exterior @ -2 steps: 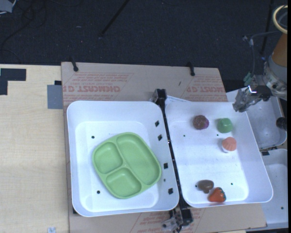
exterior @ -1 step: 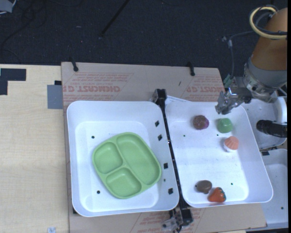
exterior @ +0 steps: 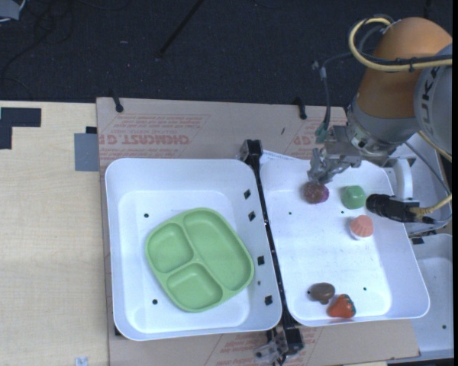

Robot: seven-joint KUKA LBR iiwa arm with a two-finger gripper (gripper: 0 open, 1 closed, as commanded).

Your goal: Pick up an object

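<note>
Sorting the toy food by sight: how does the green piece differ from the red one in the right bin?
The green piece is green, blocky and sits near the far end of the right bin, beside the hand; the red piece is red-orange, more pointed, at the near end, touching a brown piece. Both are small and lie loose on the floor.

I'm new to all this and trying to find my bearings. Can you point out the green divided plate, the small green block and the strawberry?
Green divided plate (exterior: 199,259): camera view, centre ridge where the compartments meet.
Small green block (exterior: 353,197): camera view, its top face.
Strawberry (exterior: 341,306): camera view, red body.
</note>
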